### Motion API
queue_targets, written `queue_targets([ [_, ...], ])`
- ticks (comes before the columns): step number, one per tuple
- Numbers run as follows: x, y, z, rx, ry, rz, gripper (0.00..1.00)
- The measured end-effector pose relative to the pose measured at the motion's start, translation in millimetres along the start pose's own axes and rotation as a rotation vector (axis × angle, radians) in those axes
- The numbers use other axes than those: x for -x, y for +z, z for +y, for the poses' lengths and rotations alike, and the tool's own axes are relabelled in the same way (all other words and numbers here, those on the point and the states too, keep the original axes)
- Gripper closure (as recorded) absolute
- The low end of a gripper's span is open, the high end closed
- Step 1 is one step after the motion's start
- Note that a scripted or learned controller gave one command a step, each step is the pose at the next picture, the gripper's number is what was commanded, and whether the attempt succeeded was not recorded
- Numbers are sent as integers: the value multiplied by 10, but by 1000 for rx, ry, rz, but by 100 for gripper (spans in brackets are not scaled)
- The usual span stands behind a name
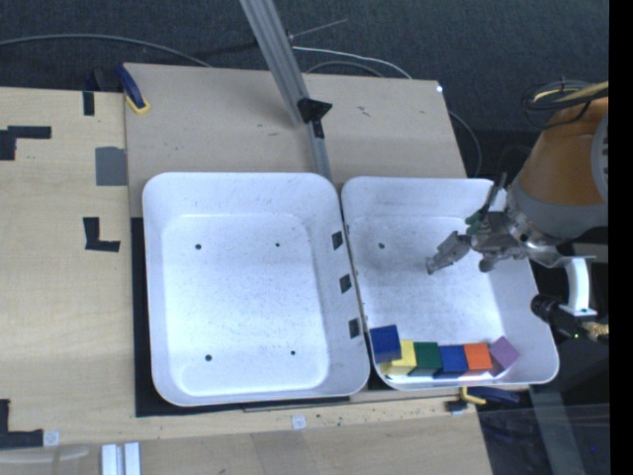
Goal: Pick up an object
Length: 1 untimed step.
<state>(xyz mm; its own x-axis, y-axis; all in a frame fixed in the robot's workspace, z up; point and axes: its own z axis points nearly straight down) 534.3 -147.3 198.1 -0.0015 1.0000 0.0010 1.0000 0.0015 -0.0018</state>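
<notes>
The two-finger gripper [443, 256] hangs over the middle of the shallow white right bin [415, 198]; whether it is open or closed cannot be told, and nothing shows in its grasp. Well apart from it, along that bin's near wall, small coloured blocks lie in a row running left to right: a blue cube [385, 341] sitting on a flat yellow block [400, 364], then a green block [427, 355], a second blue block [453, 359], an orange block [478, 356] and a tilted purple block [503, 351]. Beside it sits the shallow white left bin [242, 285].
</notes>
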Motion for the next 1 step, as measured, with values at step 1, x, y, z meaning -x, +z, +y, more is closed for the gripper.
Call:
queue_targets([
  [1,-1111,-1312,71,10,-8,0,0],
])
